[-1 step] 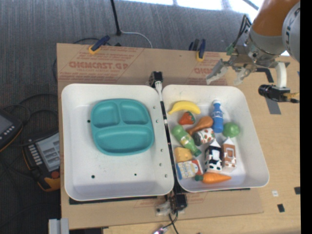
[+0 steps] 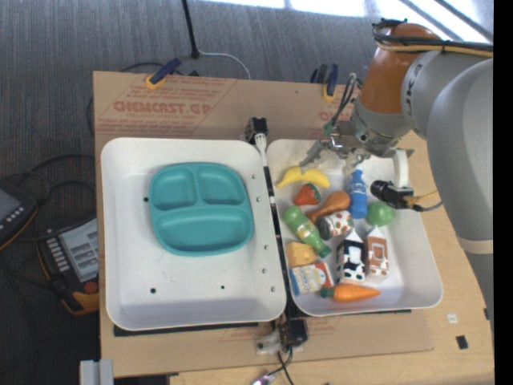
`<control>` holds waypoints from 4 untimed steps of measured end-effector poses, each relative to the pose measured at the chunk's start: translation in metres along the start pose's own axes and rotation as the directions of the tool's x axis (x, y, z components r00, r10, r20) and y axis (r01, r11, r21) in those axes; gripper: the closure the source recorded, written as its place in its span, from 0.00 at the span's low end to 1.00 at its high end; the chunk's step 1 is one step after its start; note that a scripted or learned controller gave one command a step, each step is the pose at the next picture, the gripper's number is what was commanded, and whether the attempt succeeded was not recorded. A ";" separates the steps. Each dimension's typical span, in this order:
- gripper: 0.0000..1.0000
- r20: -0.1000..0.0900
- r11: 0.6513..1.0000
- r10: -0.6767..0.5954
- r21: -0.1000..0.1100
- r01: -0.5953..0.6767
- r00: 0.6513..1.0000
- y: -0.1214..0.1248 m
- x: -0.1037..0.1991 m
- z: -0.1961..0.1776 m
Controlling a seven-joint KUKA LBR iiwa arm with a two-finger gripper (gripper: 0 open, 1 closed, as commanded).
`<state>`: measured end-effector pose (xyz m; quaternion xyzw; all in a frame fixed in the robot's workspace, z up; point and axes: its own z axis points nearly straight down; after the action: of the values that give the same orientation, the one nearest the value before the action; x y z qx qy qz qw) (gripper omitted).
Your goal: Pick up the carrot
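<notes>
Carrot (image 2: 355, 293): lay at right bin's (image 2: 427, 283) front edge. Tool (image 2: 340, 145): hovered over bin's far edge, fingers spread, nothing between.

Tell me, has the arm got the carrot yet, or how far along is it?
Not yet, by the look of it. The carrot lies untouched at the near edge of the right bin, among the other toy foods. The gripper is over the far end of that bin, near the banana, with nothing visibly held. Left to do: move across to the carrot, grasp it and lift.
</notes>
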<state>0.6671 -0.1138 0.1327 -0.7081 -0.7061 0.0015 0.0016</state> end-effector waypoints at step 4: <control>1.00 0.004 0.947 -0.322 -0.010 0.322 0.947 -0.027 0.014 0.031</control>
<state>0.6398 -0.1001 0.1021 -0.5835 -0.8121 -0.0016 -0.0029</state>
